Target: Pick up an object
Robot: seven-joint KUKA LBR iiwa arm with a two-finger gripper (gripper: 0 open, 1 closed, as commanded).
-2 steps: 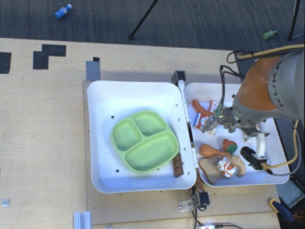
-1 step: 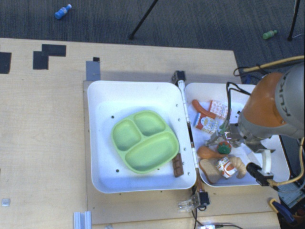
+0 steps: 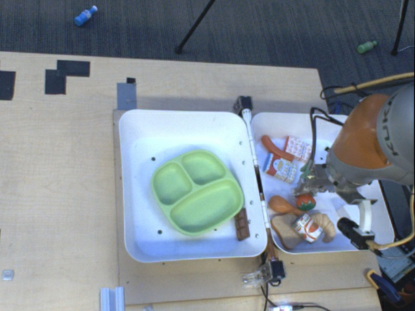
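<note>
In the right bin (image 3: 324, 125), the gripper (image 3: 309, 185) hangs low over the toy food: the reach step.
I cannot tell how its fingers stand; a red-and-green toy (image 3: 306, 203) lies just below them, a carton (image 3: 283, 168) beside, so the next move needs a clean closing on one.

the grey arm's two-finger gripper (image 3: 305, 185) hangs low in the right shallow white bin (image 3: 386, 229) among toy foods, while a green three-compartment plastic plate (image 3: 198, 191) lies in the left white bin (image 3: 139, 173).
</note>
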